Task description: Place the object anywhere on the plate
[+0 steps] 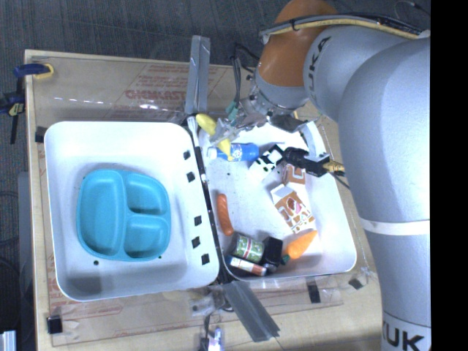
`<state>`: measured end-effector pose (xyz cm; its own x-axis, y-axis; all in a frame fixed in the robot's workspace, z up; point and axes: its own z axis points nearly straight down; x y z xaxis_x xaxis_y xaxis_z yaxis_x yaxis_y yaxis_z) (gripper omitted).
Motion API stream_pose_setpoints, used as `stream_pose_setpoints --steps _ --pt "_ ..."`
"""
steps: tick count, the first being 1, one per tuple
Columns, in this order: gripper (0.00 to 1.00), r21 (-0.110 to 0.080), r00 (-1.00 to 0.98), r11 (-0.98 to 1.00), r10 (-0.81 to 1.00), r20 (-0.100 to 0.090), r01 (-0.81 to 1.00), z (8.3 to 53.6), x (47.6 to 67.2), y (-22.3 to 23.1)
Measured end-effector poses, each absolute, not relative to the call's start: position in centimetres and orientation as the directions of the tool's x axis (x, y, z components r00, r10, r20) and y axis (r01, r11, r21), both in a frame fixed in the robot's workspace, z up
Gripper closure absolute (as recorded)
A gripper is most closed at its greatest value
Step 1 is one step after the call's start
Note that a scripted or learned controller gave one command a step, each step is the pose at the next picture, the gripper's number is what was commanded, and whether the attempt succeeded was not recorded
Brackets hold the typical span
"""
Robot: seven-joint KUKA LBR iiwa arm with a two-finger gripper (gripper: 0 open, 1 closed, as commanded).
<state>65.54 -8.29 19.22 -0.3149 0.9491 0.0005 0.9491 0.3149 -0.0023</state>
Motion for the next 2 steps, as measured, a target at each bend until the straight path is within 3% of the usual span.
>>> stream_pose_setpoints --steps 1,2 --pt "1.0 -0.004 -0.283 0.283 0.959 0.0 0.959 19.11 60.45 -3.56" --pt "0.0 -0.004 -0.283 0.283 0.959 0.0 0.959 19.12 60.45 -3.58"
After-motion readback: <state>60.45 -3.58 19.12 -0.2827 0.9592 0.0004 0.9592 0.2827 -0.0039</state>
